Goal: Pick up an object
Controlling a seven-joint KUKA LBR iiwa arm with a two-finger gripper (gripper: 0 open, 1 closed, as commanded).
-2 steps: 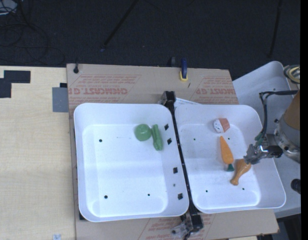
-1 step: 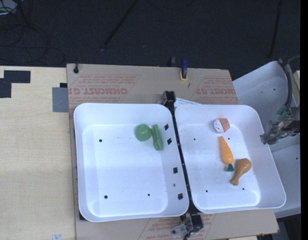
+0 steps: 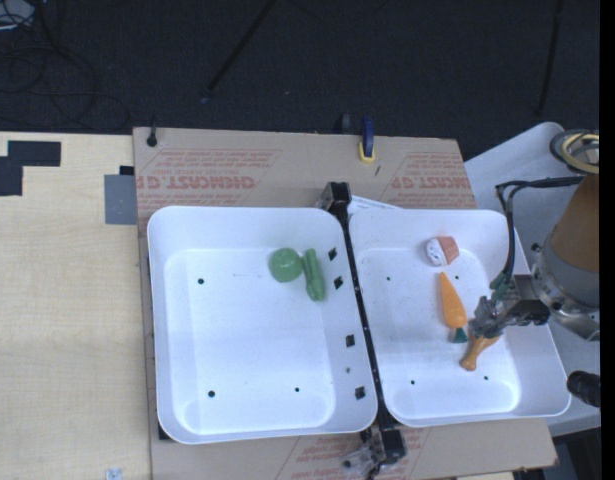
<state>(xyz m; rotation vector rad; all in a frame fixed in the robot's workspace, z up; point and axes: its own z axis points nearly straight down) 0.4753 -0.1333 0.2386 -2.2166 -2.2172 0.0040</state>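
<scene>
Left shallow white bin (image 3: 177, 368): green rounded toy (image 3: 298, 269) | Right shallow white bin (image 3: 532, 388): orange carrot-shaped piece (image 3: 452, 302), small red-and-white object (image 3: 442, 251), orange-brown stick (image 3: 475, 351) | Two-finger gripper (image 3: 487, 320): above stick; jaw state cannot be determined

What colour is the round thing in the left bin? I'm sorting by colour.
Green, clearest in the camera view: round thing.

Two shallow white bins sit side by side on a cardboard sheet (image 3: 287, 168) on the table. The left bin (image 3: 177, 368) holds a green toy (image 3: 297, 268) near its upper right corner. The right bin (image 3: 427, 398) holds a small white-and-red object (image 3: 442, 251) toward the top and an orange carrot-shaped toy (image 3: 452, 303) below it. At the frame's right, the claw (image 3: 484, 326) hangs low over a second orange piece (image 3: 474, 352).
</scene>
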